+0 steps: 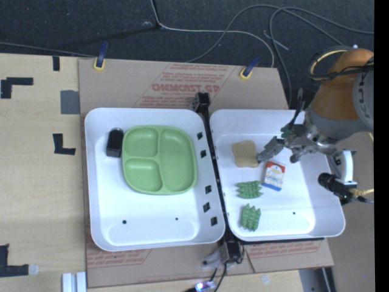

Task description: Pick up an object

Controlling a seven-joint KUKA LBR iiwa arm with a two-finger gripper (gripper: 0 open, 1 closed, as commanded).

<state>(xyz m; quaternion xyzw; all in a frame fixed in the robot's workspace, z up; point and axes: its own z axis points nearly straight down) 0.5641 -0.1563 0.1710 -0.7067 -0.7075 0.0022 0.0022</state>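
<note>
**Surveying the right bin: end effector above a small carton**

The end effector point(281, 151) hangs in the right bin point(304, 224), fingers apparently spread and gripping nothing, though shadow blurs the tips. Just below lies a small carton point(273, 176), red and white with a blue end, flat on the floor. A tan sponge point(244, 154) sits nearby; two green leafy pieces point(248, 190) point(250, 216) lie lower.

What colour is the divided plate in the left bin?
Light green; the divided plate shows plainly in the camera view, lying in the left bin.
</note>
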